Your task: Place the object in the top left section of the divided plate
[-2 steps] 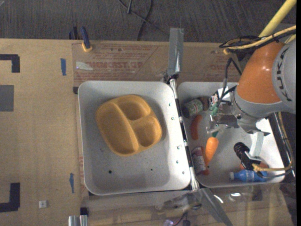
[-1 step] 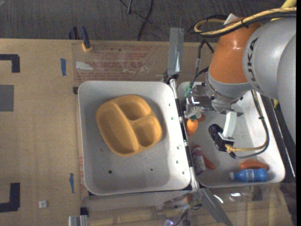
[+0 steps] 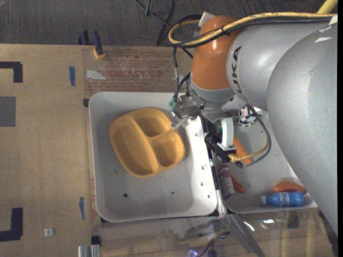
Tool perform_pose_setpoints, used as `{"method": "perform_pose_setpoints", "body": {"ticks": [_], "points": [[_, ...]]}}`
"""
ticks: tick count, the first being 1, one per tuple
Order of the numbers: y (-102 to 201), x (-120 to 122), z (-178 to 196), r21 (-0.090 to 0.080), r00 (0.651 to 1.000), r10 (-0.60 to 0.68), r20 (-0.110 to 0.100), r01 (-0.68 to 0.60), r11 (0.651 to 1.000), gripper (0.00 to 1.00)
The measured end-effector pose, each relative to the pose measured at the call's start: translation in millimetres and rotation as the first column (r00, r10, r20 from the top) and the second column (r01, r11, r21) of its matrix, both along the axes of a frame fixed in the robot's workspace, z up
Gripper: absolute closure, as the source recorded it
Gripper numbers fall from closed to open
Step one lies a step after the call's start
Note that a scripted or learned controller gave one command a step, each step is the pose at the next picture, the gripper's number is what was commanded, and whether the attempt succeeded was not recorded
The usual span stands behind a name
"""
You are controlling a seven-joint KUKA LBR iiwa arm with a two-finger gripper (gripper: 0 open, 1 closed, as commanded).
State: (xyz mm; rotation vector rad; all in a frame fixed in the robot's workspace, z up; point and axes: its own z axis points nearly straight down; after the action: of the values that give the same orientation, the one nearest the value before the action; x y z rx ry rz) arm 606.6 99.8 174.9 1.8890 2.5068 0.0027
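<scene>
From the right the grey arm [image 3: 289, 84] reaches in, its orange band [image 3: 214, 52] bent down over the seam between two white bins [image 3: 107, 197]. The hand [image 3: 179, 119] hangs at the right rim of one yellow divided plate [image 3: 146, 141] (three sections) in the left bin; I cannot tell its grip. One blue bottle [image 3: 283, 199] and one orange object [image 3: 289, 186] lie in the right bin.
</scene>
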Motion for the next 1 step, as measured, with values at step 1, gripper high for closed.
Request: {"method": "perform_pose_setpoints", "body": {"ticks": [1], "points": [[-186.4,-9.6,107.8,-0.002,0.99,0.143,0.001,-0.143,0.99,1.0]]}}
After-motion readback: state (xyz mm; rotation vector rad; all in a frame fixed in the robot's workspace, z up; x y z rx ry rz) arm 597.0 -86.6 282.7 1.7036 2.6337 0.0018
